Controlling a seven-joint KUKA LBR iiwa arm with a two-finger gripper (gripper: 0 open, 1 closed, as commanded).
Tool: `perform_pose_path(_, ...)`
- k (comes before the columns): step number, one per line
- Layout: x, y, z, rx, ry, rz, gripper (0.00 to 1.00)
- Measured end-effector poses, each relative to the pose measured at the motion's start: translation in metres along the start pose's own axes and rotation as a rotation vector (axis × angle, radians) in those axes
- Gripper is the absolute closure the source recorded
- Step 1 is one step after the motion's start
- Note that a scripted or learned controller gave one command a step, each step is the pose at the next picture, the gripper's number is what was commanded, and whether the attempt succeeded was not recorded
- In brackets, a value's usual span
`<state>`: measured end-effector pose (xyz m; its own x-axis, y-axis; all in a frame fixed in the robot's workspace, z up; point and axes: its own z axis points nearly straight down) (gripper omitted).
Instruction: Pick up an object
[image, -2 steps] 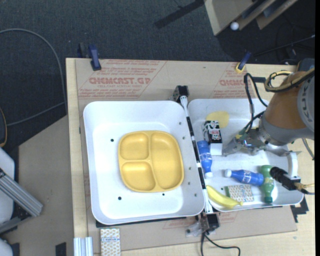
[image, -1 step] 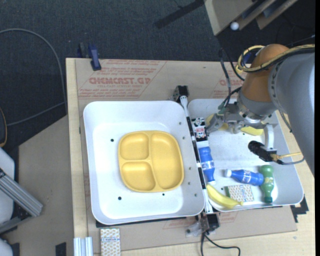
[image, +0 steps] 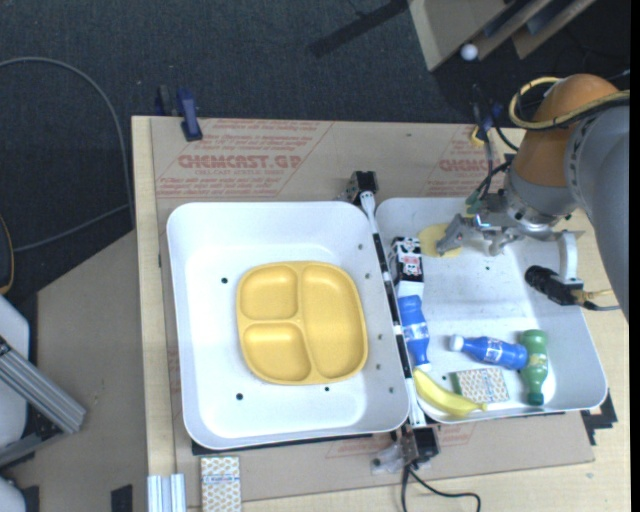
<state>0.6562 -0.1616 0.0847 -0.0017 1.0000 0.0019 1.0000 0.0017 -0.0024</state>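
Two bins on the bench. Left bin carries one yellow tray, three-compartment, well apart from the gripper. Hard moulded plastic by the look; wide and flat, with only a thin rim to pinch. Poor candidate, judged.

Right bin, working rightward from its left wall: a small carton near the gripper, then a blue tube farther off, lying lengthwise along the wall. At the near corner, farthest from the gripper, a banana — soft, curved, bruises easily; take it mid-body, lightly. Beside it a flat packet, too thin to grip from above. A blue bottle lies on its side; likely light, stiff, slick and prone to roll; best taken across the middle of the body. A green bottle at the far right, same handling.

Gripper sits low at the bin's far end. A yellow object lies just beside it, half hidden; identity unclear, contact unclear. Jaw state: cannot tell, the wrist and cabling cover it.
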Motion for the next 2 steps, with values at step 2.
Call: perform_pose_path(2, 0.003, -0.176, 0.0, -0.006, -0.003, 0.002, 0.0)
